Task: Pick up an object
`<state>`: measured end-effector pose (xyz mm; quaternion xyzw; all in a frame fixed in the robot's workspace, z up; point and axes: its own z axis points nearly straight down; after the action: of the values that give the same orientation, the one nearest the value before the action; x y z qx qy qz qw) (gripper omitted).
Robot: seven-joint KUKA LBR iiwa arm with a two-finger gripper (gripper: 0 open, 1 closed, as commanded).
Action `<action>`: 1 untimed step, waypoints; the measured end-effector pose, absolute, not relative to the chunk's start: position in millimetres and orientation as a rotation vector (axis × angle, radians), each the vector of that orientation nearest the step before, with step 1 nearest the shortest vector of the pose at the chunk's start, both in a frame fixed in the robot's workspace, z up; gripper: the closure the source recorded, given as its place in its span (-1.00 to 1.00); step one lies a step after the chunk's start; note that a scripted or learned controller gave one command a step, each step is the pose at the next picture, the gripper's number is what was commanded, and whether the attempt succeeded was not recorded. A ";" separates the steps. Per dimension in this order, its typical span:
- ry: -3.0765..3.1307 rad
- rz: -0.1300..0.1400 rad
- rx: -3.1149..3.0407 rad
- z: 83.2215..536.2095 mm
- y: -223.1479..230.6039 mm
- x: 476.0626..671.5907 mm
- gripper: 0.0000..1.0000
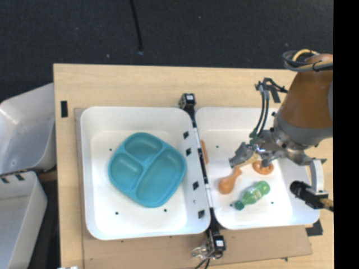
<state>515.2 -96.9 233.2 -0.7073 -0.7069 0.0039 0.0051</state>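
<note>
The hand (247,153) hangs low over the right bin (224,122), and its metal tips sit right at the upper end of an orange spoon (229,182). Whether they are apart, together or clamped on anything I cannot tell; nothing visibly sits between them.

The spoon lies just below and to the left of the hand, its round bowl farthest from it and its thin handle running up toward the tips. It looks like light, stiff plastic, smooth enough to slip; the narrow handle is probably the best place to pinch, across its width, near the middle so it does not swing.

Just below the hand, a little to its right, lies a small green bottle (253,195) on its side, its darker cap end pointing left. It seems light and rounded, likely to roll or squirt out of a pinch, so a grip across the body's middle would suit it. A small orange ring-shaped piece (263,167) sits right beside the hand.

Well off to the hand's left, in the other bin (90,150), rests a blue divided plate (147,170), broad and flat, hard to grasp except at its rim.
</note>
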 end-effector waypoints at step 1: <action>-2.225 -0.002 -2.219 239.9 -96.8 517.8 -1.00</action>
<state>517.8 -96.8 239.9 -0.7062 -0.7080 -0.0006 -0.0004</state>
